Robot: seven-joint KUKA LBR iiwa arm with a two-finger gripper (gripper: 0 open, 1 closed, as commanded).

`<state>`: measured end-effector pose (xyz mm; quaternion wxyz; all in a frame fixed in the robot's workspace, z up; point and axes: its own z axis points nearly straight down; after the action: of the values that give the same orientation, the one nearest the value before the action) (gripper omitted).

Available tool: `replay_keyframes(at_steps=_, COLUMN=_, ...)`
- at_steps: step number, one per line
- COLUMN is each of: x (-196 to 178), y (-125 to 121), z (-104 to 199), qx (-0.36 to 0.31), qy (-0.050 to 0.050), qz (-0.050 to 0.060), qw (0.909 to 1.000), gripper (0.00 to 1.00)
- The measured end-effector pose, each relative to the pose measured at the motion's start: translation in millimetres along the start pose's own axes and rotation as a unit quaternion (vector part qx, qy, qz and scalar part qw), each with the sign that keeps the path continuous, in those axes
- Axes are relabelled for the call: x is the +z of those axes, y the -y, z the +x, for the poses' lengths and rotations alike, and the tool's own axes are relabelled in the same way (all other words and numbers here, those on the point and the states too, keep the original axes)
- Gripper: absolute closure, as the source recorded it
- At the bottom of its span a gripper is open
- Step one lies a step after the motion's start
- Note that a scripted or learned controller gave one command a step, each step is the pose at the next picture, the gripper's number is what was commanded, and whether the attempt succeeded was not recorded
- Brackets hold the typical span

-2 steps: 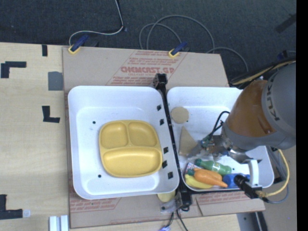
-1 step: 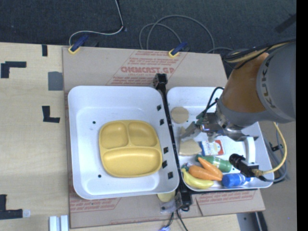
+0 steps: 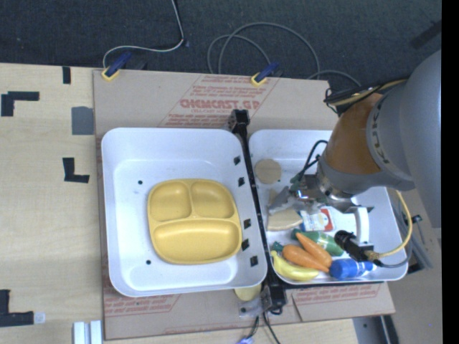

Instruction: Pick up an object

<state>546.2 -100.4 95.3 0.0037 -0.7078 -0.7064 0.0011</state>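
Since no single object is named by the task, any piece in the right bin (image 3: 287, 143) is taken as a candidate. All the clutter is packed into that bin's lower half, at lower right of the frame. The left bin (image 3: 129, 156) is occupied by a yellow divided plate (image 3: 193, 219), judged too wide and flat for a pinch.

Nearest candidate: pale beige piece (image 3: 283, 219), lying flat just below-left of the gripper (image 3: 303, 192). It is judged light and possibly soft, with low edges, so it is best taken across its narrow width.

Alternatives:
- round tan disc (image 3: 268, 170), alone near the divider at the bin's upper left. Judged light and stiff, with clear space around it; grip across the diameter.
- toy carrots (image 3: 308, 249), judged light, hard, slick and tapered. They are best pinched mid-body, but are crowded by a yellow banana (image 3: 292, 269) below and a blue item (image 3: 350, 269) to the right, so a double pick is risked.

Gripper state: it is positioned low over the bin's middle, above the beige piece, and largely masked by the wrist. Whether it is open or closed cannot be told. No object is seen held, and contact with the beige piece cannot be confirmed.
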Motion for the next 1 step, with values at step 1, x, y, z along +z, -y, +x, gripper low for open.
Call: replay_keyframes(at_steps=1, x=-11.4, y=-2.5, z=-0.3, qx=-0.001, qy=0.003, qz=-0.005, qw=1.0000, gripper=1.00)
